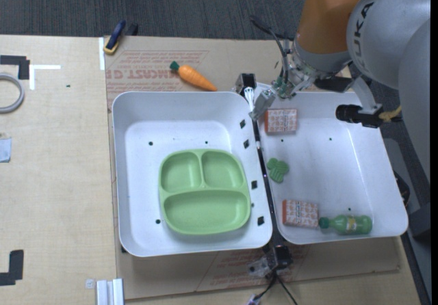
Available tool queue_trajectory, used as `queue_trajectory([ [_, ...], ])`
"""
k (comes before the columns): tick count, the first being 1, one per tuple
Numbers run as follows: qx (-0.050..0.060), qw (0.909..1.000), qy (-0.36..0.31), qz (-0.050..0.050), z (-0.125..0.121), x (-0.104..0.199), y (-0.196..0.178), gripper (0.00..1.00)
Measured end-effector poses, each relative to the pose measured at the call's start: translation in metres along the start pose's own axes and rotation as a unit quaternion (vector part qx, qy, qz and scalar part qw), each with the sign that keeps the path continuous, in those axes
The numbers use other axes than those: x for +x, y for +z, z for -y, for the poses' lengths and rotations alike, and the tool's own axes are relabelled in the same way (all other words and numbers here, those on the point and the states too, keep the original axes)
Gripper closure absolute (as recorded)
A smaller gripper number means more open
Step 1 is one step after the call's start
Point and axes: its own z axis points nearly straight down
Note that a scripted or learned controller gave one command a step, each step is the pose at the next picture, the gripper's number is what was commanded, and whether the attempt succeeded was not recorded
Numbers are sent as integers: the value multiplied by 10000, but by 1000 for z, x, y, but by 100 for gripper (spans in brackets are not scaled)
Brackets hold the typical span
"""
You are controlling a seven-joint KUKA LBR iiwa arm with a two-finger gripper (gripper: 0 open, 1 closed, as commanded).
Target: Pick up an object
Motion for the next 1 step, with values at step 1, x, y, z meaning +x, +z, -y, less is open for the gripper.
queue_trajectory([
  [1,0,10000,0,0,0,0,0,0],
])
